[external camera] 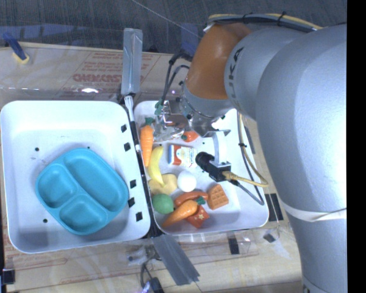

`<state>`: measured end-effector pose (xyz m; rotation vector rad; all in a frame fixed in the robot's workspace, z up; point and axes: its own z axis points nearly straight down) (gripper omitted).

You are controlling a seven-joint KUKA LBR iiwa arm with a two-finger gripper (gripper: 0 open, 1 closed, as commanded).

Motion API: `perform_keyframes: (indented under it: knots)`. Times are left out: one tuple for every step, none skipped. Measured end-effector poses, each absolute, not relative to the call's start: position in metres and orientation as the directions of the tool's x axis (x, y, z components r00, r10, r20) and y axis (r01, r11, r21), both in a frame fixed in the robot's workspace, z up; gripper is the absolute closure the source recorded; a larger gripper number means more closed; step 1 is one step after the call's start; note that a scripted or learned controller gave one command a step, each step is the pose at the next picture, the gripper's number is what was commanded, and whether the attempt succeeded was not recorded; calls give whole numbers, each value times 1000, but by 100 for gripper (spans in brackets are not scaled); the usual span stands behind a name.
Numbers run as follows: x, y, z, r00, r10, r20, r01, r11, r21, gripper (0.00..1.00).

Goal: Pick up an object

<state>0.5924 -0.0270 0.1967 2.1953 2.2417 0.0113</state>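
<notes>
We see the gripper (169, 119) low over the back of the right bin (254, 209), just above a heap of toy food: a carrot (146, 144), a banana (155, 165), a white egg (186, 181), a green ball (163, 203), a waffle (218, 196) and a second carrot (182, 212). The bulky grey arm (293, 102) hides the bin's right side. The gripper's grasp we cannot tell. A blue divided tray (82, 191) lies in the left bin (24, 121).
</notes>
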Motion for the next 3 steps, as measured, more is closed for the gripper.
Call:
perform_keyframes:
  knots:
    - [591,-53,201,-84,996,-1,996,84,-2,100]
    - [621,-70,239,-240,971,-1,971,240,0,100]
    - [652,-77,188,-264,964,1,964,264,-6,100]
